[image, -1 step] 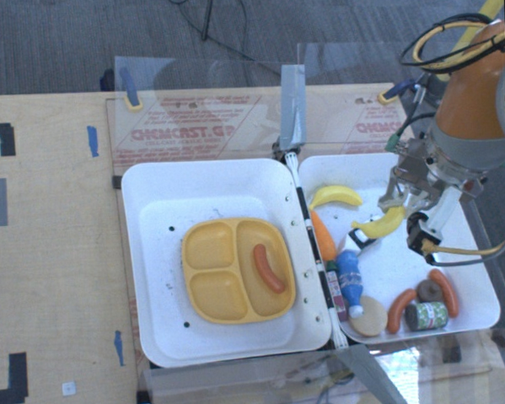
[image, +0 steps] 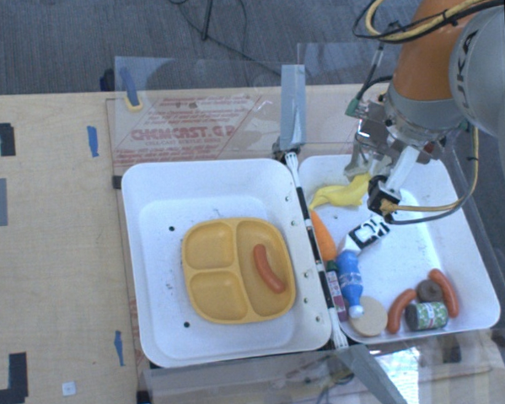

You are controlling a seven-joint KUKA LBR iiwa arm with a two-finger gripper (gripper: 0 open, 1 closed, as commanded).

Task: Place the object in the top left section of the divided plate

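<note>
Here's the desk (image: 52,250) from above, two white bins side by side. In the left bin (image: 152,211), the yellow divided plate (image: 217,296) sits about in the middle. A red sausage (image: 269,268) lies in the plate's long right compartment, slightly tilted, apart from the top left section (image: 208,246) across the ridge.

Over to the right bin (image: 440,229): the grey and orange arm (image: 435,61) reaches in over the far edge, and the hand (image: 367,161) hangs above the bin's far left corner, just beside the banana (image: 346,192). Open or closed? From this angle I cannot tell, and I see nothing in its grip.

Along the right bin's left edge runs a carrot (image: 322,234), and near it a blue bottle (image: 350,276) lies with its cap pointing to the near edge. A pale round biscuit (image: 369,316) sits at the near left corner, touching the bottle's cap. Toward the near right corner there's a cluster: one curved sausage (image: 401,310), a green can (image: 427,315) on its side, a dark round piece (image: 428,291), and a second sausage (image: 445,290) beside it.
</note>
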